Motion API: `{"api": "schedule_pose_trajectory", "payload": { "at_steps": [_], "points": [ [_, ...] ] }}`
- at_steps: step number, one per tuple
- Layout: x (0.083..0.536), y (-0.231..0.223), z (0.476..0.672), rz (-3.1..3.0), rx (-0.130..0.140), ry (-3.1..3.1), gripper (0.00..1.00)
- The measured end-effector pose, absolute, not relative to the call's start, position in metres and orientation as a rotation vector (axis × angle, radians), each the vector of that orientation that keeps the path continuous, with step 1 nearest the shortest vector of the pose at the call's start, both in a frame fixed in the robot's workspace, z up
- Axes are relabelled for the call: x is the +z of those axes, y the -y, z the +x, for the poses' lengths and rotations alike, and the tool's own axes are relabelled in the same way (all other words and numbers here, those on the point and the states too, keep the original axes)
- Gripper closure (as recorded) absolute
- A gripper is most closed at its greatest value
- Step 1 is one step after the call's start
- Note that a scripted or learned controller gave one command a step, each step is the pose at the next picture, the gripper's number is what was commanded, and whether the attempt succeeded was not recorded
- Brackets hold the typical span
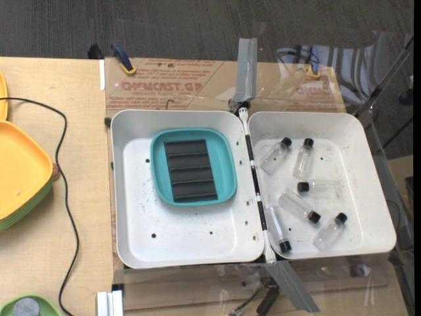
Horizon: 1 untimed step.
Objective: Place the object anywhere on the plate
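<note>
Vials (301, 206) lie scattered right of the teal plate (193, 166); pick an isolated one, since you cannot judge the gripper's state here.

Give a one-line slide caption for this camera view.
Six clear vials lie in the right bin; the teal plate waits in the left bin.

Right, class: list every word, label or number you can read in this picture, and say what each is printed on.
"CHEMCAST GP", in red, roughly legible, on the brown protective paper of the sheet behind the left bin.
Smaller red lines beneath it: too blurred to read.
Red print on the paper behind the right bin, near: too blurred to read.
The vials and the teal plate carry no readable text.
</note>
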<state>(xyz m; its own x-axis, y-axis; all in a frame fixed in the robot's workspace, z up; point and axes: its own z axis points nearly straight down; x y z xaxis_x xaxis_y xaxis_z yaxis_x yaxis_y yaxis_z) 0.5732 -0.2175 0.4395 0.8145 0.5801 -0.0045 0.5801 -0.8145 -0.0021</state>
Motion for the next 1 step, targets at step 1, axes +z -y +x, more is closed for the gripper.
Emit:
{"api": "schedule_pose_trajectory", "payload": {
  "at_steps": [1],
  "points": [
    [0.4394, 0.2223, 0.5790, -3.044, 0.009, 0.776, 0.00]
  ]
}}
